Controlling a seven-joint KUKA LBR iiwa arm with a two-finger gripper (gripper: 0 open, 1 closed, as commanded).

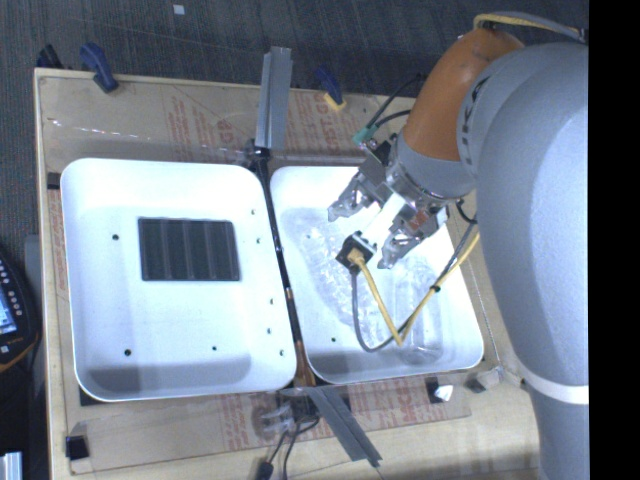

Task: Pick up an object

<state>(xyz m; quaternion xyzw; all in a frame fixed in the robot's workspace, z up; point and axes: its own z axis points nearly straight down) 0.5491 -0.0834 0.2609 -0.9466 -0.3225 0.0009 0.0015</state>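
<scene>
The gripper (372,224) hovers spread and unladen over the right bin (460,353). A clear plastic object (325,258) lies beneath it; the next move is likely descending and closing.

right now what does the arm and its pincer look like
The arm is bulky, smooth and grey, with an orange band above the wrist. The pincer is metallic, with two silvery fingers. A yellow cable and thin dark wires trail from it, and a small black block sits near its tip.
</scene>
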